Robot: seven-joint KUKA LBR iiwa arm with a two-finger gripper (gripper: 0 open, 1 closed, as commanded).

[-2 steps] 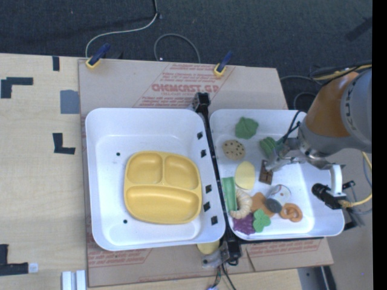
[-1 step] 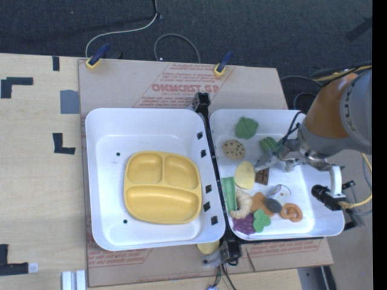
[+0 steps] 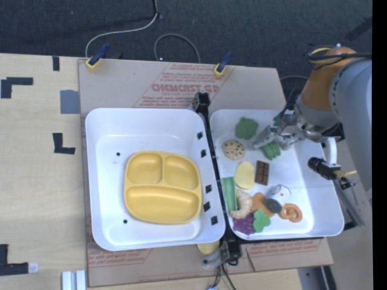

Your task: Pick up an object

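Yellow divided plate (image 3: pixel 162 187) in the left white bin (image 3: pixel 103 125). Both bins rest on a brown cardboard sheet (image 3: pixel 175 86), held by two blue-yellow clamps (image 3: pixel 97 56) on a wooden surface (image 3: pixel 30 192). Cables (image 3: pixel 151 17) lie on dark floor.

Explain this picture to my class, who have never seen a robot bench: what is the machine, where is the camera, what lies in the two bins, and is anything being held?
One camera, fixed above the bench, looks down at a slant. The grey arm with an orange band comes in from the picture's right. It ends in a gripper that hangs low over the right bin, close to a green toy. Whether it grips anything cannot be told from here.

The left bin holds a yellow divided tray. The right bin holds small toy foods: a green leafy piece, a cookie, a pale yellow piece, a brown chocolate bar, a green stick, a pretzel and a purple piece, among others.

Both bins rest on a cardboard sheet.
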